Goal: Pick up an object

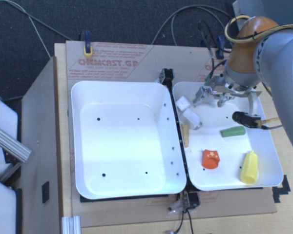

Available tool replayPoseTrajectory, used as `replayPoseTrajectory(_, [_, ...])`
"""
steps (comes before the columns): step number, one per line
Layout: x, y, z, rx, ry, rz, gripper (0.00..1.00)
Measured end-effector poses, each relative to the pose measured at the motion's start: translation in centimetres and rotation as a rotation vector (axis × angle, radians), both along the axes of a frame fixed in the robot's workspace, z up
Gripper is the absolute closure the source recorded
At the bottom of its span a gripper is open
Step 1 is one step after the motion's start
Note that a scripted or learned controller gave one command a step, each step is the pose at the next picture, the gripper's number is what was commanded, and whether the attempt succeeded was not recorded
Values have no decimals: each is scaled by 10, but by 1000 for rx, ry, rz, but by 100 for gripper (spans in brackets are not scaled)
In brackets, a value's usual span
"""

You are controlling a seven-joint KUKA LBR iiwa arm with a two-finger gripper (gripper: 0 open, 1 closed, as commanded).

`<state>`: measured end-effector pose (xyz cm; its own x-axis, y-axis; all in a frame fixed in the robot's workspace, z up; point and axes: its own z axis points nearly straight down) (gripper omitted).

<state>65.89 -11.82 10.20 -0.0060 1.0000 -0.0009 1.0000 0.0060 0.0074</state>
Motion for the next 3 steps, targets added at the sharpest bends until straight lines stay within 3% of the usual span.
replayPoseTrajectory(1, [-59, -33, -18, 2, 14, -10, 0])
replayPoseTrajectory(2, [-8, -5, -16, 1, 2, -1, 0])
replayPoseTrajectory(3, [-47, -29, -17, 2, 12, -9, 0])
